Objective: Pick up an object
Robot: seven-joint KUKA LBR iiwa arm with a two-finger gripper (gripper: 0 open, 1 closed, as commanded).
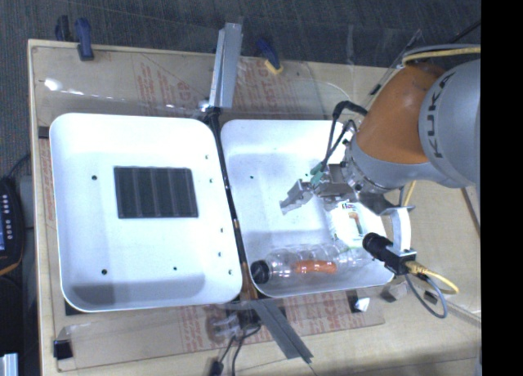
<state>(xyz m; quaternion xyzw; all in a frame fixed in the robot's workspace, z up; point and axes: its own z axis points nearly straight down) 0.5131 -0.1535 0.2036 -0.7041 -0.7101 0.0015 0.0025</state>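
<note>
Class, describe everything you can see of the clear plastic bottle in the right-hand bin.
The clear plastic bottle lies on its side along the near wall of the right bin. It is see-through, with a dark cap pointing toward the left bin and something orange inside. Its other end reaches a white labelled item.

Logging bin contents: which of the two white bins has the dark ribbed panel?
The left bin; its floor bears the panel. The right bin holds a bottle.
</note>
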